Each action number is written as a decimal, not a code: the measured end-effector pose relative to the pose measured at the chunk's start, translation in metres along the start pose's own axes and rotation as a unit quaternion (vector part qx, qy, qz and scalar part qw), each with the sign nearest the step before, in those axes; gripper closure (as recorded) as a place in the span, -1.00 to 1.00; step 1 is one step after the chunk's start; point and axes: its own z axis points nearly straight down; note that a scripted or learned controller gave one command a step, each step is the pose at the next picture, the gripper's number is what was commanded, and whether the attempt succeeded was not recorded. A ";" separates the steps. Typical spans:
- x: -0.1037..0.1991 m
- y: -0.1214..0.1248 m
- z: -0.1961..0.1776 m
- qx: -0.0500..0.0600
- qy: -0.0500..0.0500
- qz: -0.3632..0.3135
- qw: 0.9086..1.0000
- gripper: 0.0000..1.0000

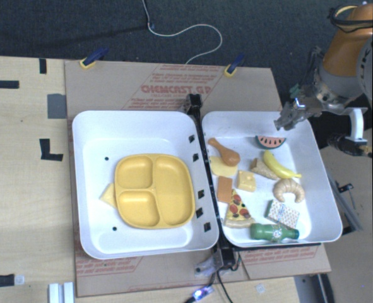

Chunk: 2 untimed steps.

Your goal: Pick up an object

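Since I have one slanted look from above, depth is my first worry. In the camera view the gripper [291, 117] sits over the far right rim of the right bin [322, 169], near the watermelon slice [271, 142]; at this size I can't tell its state, and nothing visibly sits in it. The candidates crowd together: banana [279, 165], croissant [290, 190], chicken leg [224, 151], cheese wedge [247, 181], pizza slice [238, 211], green bottle [273, 233]. I'd judge a descent from here might clip the bin wall, or nudge the flat watermelon slice against it and come up with nothing. The left bin [88, 169] holds a yellow tray [154, 191].
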 end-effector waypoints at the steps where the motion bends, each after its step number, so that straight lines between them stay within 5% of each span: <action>1: 0.001 0.001 -0.031 0.000 0.000 0.000 1.000 1.00; 2: 0.040 -0.025 -0.038 0.002 0.000 -0.001 1.000 1.00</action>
